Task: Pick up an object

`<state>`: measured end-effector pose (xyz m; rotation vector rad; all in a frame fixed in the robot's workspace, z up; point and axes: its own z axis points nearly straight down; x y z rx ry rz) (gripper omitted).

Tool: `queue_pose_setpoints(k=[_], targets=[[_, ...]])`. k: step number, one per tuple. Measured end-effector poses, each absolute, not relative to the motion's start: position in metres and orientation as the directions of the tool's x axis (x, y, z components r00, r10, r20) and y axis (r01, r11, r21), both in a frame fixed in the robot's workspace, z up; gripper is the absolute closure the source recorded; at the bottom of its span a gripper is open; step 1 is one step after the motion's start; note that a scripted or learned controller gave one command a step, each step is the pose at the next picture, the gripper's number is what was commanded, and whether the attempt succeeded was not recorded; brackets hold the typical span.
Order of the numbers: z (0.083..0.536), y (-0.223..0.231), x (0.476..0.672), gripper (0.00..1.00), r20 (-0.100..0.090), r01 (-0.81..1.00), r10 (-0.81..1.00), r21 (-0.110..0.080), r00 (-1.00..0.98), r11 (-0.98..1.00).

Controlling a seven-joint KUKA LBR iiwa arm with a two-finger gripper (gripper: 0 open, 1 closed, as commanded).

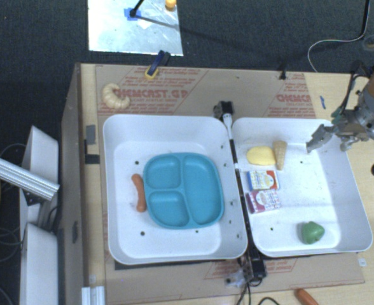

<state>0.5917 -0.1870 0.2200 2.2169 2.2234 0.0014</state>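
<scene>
5 small items lie in the right bin [349, 189], all left of or below the gripper [330, 138] at its upper right rim, nearest the upright cone-shaped piece [280, 154] beside the yellow lump [261, 155]; whether the fingers are spread, I cannot tell.

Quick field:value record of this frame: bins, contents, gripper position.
left bin: blue divided plate, sausage beside its left edge
right bin: yellow item, cone, two small packets, green item
gripper: over right bin's upper right part, nothing seen between fingers
outside bins: orange piece at bench front
</scene>
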Motion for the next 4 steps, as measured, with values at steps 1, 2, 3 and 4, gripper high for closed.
queue_pose_setpoints(k=[1,2,3,4], targets=[[0.144,-0.133,0.604,0.00,0.001,1.000,1.000,-0.001,-0.004,0.004],[0.084,-0.090,0.626,0.00,0.001,1.000,1.000,-0.001,-0.004,0.004],[0.085,-0.085,0.669,0.00,0.000,1.000,1.000,0.004,-0.005,0.005],[0.096,-0.085,0.670,1.00,-0.001,1.000,1.000,0.007,-0.008,0.008]])
